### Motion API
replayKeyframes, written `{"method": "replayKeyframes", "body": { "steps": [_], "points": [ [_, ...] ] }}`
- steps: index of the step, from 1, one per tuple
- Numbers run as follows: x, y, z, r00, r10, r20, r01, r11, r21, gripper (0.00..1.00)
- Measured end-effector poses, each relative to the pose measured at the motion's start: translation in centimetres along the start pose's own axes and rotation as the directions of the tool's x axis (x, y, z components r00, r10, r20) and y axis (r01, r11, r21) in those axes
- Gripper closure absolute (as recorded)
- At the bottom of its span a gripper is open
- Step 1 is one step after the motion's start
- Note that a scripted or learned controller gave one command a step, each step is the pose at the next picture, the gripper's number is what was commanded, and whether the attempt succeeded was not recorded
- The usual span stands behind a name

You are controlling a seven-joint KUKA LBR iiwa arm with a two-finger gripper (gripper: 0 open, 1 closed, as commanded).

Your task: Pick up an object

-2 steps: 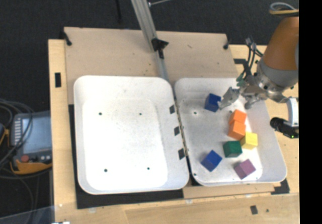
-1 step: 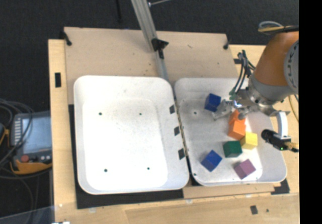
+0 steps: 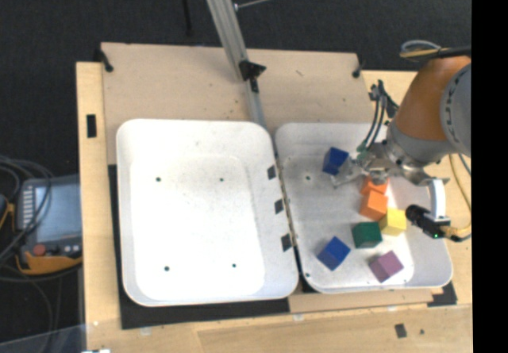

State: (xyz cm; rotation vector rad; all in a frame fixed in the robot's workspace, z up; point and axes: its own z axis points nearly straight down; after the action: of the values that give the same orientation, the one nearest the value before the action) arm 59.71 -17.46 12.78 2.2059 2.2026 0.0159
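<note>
Six blocks I count in the right bin [image 3: 432, 268], orange block [image 3: 375, 202] half hidden under the gripper [image 3: 359, 173], its corner toward lower frame, grip state I cannot tell.

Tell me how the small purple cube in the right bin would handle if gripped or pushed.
The small purple cube looks flat-faced, so it should slide, not roll. It seems rigid, probably light. Close to the bin's near rim, it may jam there if pushed.
</note>
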Motion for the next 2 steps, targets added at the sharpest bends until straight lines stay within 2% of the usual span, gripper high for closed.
{"method": "replayKeyframes", "body": {
  "steps": [1, 2],
  "points": [
    [-0.2, 0.1, -1.0, 1.000, 0.006, 0.003, -0.006, 1.000, -0.006, 1.00],
    [-0.8, 0.0, -5.4, 1.000, 0.005, -0.008, -0.005, 1.000, 0.019, 1.00]
  ]
}}
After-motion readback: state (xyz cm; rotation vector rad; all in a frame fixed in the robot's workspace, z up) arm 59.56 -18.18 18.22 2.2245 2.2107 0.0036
